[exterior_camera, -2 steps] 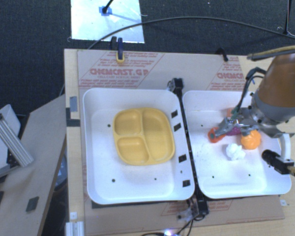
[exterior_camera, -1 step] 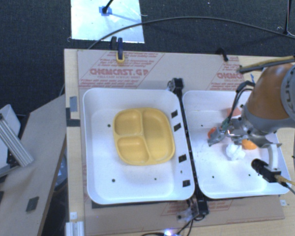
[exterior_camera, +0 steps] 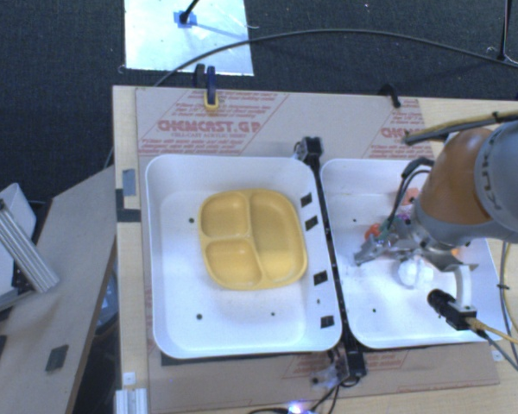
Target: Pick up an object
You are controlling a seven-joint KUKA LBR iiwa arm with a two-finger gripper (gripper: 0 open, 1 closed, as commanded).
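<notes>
— Where's the arm (exterior_camera: 475, 184)?
— Reaching in from the right, bent low over the right bin (exterior_camera: 363, 317), gripper (exterior_camera: 388, 247) down near a white object (exterior_camera: 409, 272).
— Grasping it?
— Can't tell. The yellow tray (exterior_camera: 250, 238) sits in the left bin (exterior_camera: 177, 317).

You have a yellow plastic divided plate (exterior_camera: 251, 237) lying flat in the middle of the left white bin (exterior_camera: 173, 188), its three compartments facing up. In the right white bin (exterior_camera: 354, 197), a small white rounded object (exterior_camera: 409, 272) lies beside a small orange-red piece (exterior_camera: 375, 229), both partly hidden and hard to make out.
</notes>
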